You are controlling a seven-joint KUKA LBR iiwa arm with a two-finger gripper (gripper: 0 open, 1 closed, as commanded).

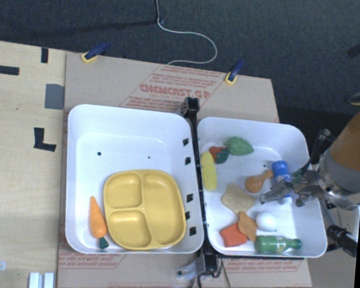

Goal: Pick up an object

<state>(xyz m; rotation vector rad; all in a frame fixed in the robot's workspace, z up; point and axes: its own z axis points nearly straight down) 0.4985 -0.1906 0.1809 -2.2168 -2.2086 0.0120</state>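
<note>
Camera view, looking down on the worktop, shows the pick barely begun. The gripper has its fingers low over the right bin, reaching in from the right edge, above the gap between a blue piece and a white egg. Whether the fingers are spread or pressed together I cannot tell; they read as a dark tangle of metal, and nothing visibly sits between them. Every candidate lies loose in that bin: a green leafy piece, a yellow corn cob, a tan drumstick-like piece, a beige slice, a red block and a green bottle along the near wall. The left bin carries a yellow divided plate and an orange carrot. As I judge it, closing on one item and lifting it clear remain.
</note>
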